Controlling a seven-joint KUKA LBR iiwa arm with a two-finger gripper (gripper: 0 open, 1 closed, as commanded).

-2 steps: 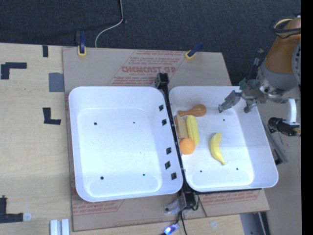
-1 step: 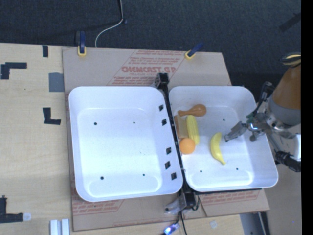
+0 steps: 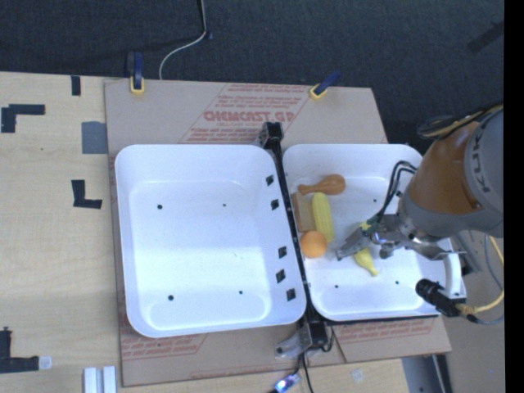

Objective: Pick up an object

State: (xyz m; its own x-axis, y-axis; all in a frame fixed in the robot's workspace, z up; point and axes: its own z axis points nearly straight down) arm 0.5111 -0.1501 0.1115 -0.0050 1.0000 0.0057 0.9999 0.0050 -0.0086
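The right bin (image 3: 352, 301) holds several toy foods. A yellow corn cob (image 3: 322, 215) lies upright near the bin's left wall, with an orange ball (image 3: 313, 244) just below it and a tan pear-shaped piece (image 3: 324, 186) above it. A small yellow banana-like piece (image 3: 366, 260) lies near the bin's middle. My gripper (image 3: 360, 246) hangs low over the right bin, its dark fingers right above and beside the small yellow piece. The grey arm with its orange band (image 3: 446, 170) comes in from the right.
The left bin (image 3: 196, 236) sits beside the right one, joined by a black divider with clips (image 3: 282, 219). Both rest on a cardboard sheet (image 3: 246, 113) clamped at the back. A thin tan block (image 3: 304, 211) stands left of the corn.
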